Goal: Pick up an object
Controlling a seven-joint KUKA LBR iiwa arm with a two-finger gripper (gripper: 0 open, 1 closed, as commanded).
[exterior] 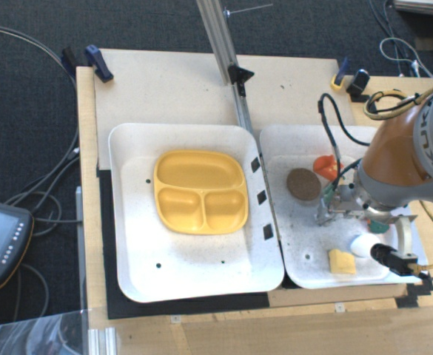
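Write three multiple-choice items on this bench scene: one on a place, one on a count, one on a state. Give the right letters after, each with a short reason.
1. Where does the yellow divided plate lie?
A. in the left bin
B. in the right bin
C. on the bare bench

2. How many compartments does that plate have?
A. two
B. three
C. five

3. How does the plate lie?
A. flat, open side up
B. upside down
C. propped on the bin wall

Key: 1 A, it sits inside the left bin, while the brown disc and yellow block are in the right bin. 2 B, one wide section above two smaller ones. 3 A, its compartments face the camera.
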